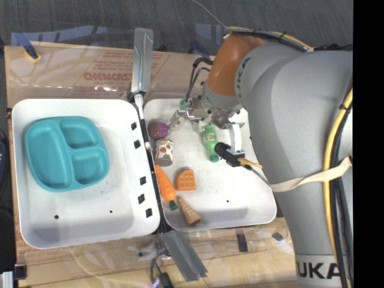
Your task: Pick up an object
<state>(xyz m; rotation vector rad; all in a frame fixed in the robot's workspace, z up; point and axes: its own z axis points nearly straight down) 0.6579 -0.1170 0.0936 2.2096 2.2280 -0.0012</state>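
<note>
My gripper [193, 114] hangs low over the back of the right bin [240, 203], under the orange wrist band. Just right of it and below lies a green bottle [210, 141], partly covered by the wrist. To the gripper's left, by the bin's left wall, sits a purple fruit [158, 129] with a small printed can [164, 152] in front of it. Nearer the front lie an orange carrot [165, 183], an orange waffle piece [186, 180] and a brown cone [188, 211]. Nothing shows in the gripper's hold.
The left bin [72, 221] holds a teal divided plate [66, 152]. A metal divider [141, 65] runs between the bins. The big grey arm [294, 131] covers the right bin's right side.
</note>
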